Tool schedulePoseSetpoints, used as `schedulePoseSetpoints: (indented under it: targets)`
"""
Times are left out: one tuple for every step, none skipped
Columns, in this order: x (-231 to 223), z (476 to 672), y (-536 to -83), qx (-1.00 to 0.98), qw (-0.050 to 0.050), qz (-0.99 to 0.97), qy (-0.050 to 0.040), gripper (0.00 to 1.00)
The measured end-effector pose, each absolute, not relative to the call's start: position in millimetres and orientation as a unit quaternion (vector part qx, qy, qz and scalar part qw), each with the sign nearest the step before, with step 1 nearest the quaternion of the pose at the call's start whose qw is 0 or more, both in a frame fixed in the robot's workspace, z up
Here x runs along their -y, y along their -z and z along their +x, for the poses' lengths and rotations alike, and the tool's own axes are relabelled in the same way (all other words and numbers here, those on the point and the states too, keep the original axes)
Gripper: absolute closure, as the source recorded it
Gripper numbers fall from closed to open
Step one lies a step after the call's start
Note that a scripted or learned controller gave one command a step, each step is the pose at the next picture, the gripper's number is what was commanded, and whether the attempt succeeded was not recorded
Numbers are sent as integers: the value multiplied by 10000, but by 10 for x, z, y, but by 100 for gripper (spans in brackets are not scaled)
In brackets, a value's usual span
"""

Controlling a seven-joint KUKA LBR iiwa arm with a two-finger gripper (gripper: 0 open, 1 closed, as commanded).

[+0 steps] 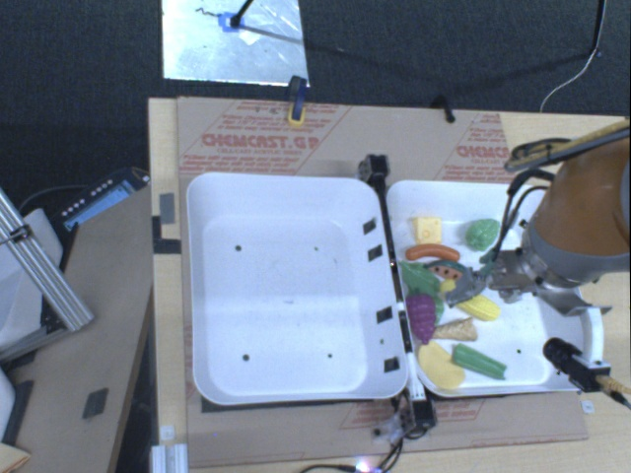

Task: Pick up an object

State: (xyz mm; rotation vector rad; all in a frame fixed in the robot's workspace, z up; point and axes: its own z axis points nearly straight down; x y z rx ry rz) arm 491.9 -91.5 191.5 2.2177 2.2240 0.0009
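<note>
worktop bins [286, 190]: jaws [471, 286] hover low among toy food, state unclear; yellow corn [480, 308] lies just below-right, long axis crosswise.

Bench surroundings being viewed from above at a slant.

A white left bin [286, 284] is being borne by a brown printed cardboard sheet [261, 138], whose far edge is being pinned by a yellow clamp [296, 106]. Black clips [375, 168] are being shown along the seam beside the bin's right wall. A shiny silver sheet [232, 28] is being displayed beyond the cardboard on dark carpet [79, 67]. At the left, a pale wooden side table [99, 294] is being occupied by an aluminium rail [44, 274] and a blue-edged device [99, 197]. A thin white cable [582, 67] is being trailed across the carpet at upper right.
</note>
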Motion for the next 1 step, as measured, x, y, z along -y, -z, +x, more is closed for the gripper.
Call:
schedulePoseSetpoints:
  targets:
    - [-482,5079,-1839,-7137,-15,7004,-29,0]
